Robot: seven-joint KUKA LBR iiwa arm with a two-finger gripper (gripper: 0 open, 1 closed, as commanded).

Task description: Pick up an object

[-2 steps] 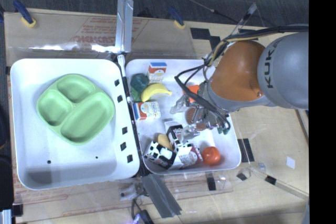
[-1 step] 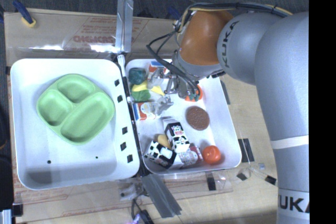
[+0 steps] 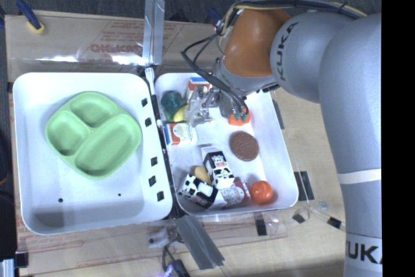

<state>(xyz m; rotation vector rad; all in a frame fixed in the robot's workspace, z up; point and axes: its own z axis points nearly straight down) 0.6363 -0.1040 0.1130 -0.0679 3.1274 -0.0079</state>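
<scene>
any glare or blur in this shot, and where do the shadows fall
Camera view: glare streaks the clear plastic sheet above the left bin; a soft grey shadow sits in that bin's lower left corner; the green plate is evenly lit; the gripper looks slightly soft, the items around it small and hard to resolve.

Two white bins (image 3: 26,139), one green divided plate (image 3: 94,133), two cow-patterned cartons (image 3: 220,168), one brown cookie (image 3: 244,146), one tomato (image 3: 261,192)
</scene>
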